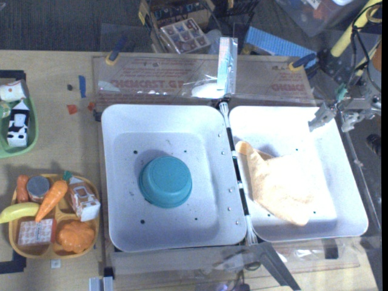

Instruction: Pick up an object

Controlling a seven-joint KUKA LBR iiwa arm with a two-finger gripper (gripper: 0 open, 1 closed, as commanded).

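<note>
Camera view:
Tool (333, 117): above right bin's (357, 223) far right corner, fingers spread apart, clamped on nothing.
Blue bowl (166, 181): upside down, middle of left bin (121, 126).
Tan cloth (276, 183): crumpled in right bin, touching divider side.

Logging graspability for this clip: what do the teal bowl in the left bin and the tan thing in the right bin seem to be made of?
The teal bowl, lying upside down, looks like hard plastic: even colour, smooth matte surface, crisp round rim. The tan thing looks like soft cloth, perhaps a rag: limp, with folds and an uneven outline, one corner draped against the bin's wall. The weave is too small to tell.
</note>
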